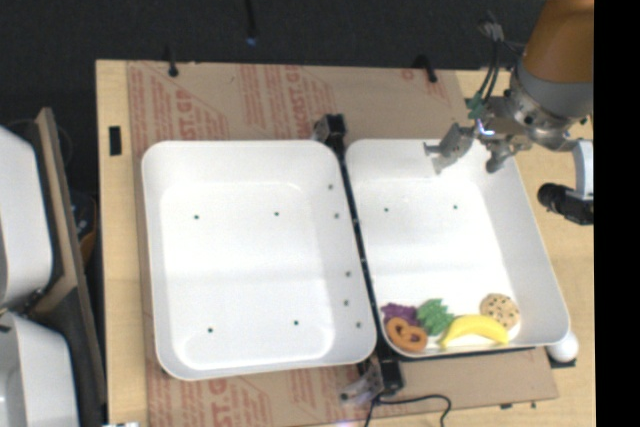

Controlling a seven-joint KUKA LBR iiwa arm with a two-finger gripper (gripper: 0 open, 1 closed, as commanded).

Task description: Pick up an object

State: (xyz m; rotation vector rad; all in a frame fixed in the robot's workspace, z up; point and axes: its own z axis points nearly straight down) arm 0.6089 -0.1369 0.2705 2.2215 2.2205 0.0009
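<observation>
The grey two-finger gripper [468, 148] of the arm hangs over the far edge of the right shallow white plastic bin [450, 245], near that bin's 1 o'clock corner. Its two fingers are spread apart, with nothing between them.

The things to pick lie together at the opposite end of this bin, along its near wall. There is a curved yellow toy banana [472, 330], a round brown cookie with dark chips [500, 311], a small green leafy piece [435, 315], a purple bunch of toy grapes [399, 313] and an orange ring-shaped piece [406, 336]. They touch or almost touch each other.

From the gripper, this group lies toward 6 o'clock, well apart from it, with bare bin floor between. The banana's long axis runs roughly from 9 to 3 o'clock, along the near wall. I judge that the coming move must carry the gripper the whole length of the bin toward 6 o'clock, then down. The crowding may make a clean grasp difficult.

The left white bin [250, 255] is at 9 o'clock from the gripper.
</observation>
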